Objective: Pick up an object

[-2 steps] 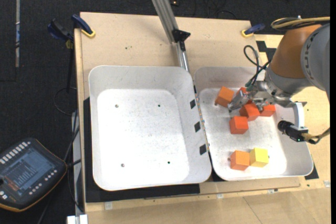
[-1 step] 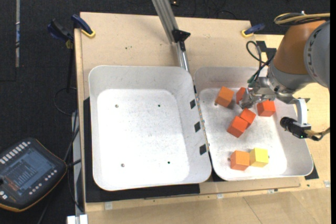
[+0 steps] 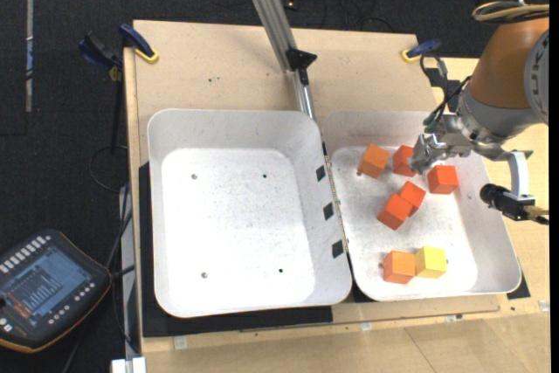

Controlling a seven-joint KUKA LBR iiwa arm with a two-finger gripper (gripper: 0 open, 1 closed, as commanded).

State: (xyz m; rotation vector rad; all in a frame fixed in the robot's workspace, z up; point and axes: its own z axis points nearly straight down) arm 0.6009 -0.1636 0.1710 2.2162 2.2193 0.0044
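Observation:
The right bin (image 3: 489,275) holds several small blocks. An orange block (image 3: 374,161) and a red-orange block (image 3: 403,159) lie near its back. A red block (image 3: 443,179) sits to their right. Two joined red-orange blocks (image 3: 402,205) lie mid-bin. An orange block (image 3: 399,266) and a yellow block (image 3: 432,261) touch at the front. My gripper (image 3: 425,156) is low in the bin, between the red-orange block and the red block, close to both. The wrist body hides its tips.
The left bin (image 3: 166,188) stands beside the right one, their rims meeting at the middle. A slanted metal pole (image 3: 271,9) runs from the back down to the bins' junction. A teach pendant (image 3: 44,284) lies off the bench at lower left.

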